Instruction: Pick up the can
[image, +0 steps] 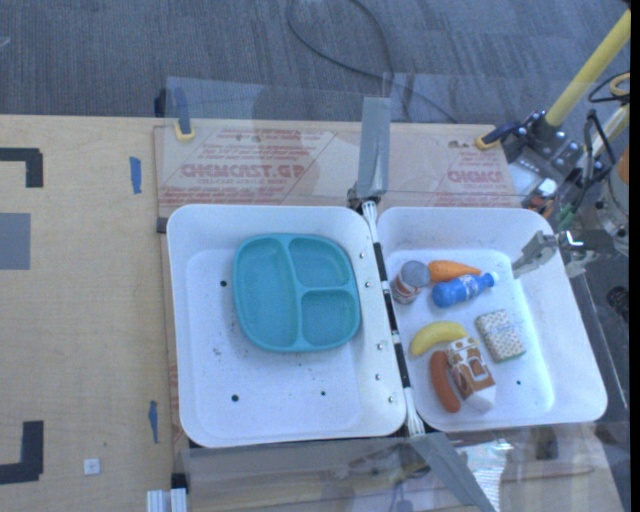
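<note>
Two fingers of the gripper hung at the right bin's upper right edge; their state could not be told. Left of them lay a blue bottle and carrot, then the can.

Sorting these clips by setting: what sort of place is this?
Likely a robot lab bench: two white bins on a taped board, toy food such as a banana and can, cables overhead.

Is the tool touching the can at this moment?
Apart. The camera view shows the tool at the right bin's upper right, with bare white floor, the carrot and the bottle between it and the can.
</note>
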